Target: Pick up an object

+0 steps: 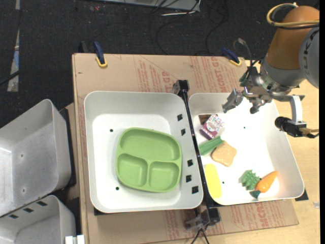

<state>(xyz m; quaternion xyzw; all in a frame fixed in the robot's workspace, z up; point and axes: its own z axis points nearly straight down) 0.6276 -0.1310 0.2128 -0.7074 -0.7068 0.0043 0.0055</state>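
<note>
Arm reaches in from right, wrist angled down over right bin [284,136] far edge. Gripper [245,102] fingers spread apart, nothing between them, above pouch [212,126].

A dark carpeted floor [45,29] strewn with cables [175,27] surrounds the cardboard-topped bench [147,72].

Upper right of the frame: a grey arm [297,50] with a rounded orange band [299,15], yellowish cable looped over it.
</note>
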